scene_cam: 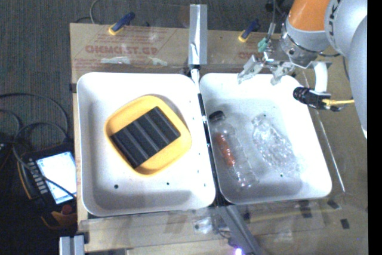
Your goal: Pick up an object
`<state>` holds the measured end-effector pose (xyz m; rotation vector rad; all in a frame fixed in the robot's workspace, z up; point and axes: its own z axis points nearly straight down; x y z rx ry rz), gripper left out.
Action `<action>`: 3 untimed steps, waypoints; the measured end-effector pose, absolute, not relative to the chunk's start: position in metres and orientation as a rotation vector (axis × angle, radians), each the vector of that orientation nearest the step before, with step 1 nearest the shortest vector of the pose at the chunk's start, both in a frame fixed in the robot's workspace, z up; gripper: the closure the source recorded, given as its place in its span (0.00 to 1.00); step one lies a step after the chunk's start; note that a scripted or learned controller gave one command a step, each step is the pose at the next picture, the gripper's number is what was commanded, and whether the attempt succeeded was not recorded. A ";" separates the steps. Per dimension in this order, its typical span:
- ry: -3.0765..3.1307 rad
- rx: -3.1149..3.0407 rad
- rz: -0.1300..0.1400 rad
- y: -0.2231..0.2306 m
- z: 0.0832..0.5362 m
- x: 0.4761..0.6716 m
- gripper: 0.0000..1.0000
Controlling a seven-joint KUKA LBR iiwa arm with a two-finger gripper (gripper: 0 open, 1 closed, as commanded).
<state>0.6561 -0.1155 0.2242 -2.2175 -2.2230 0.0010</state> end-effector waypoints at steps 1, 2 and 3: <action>-2.196 -2.247 0.005 -0.193 0.151 0.601 0.00; -2.164 -2.276 0.000 -0.188 0.141 0.623 0.00; -2.431 -2.005 -0.009 -0.205 0.091 0.592 0.00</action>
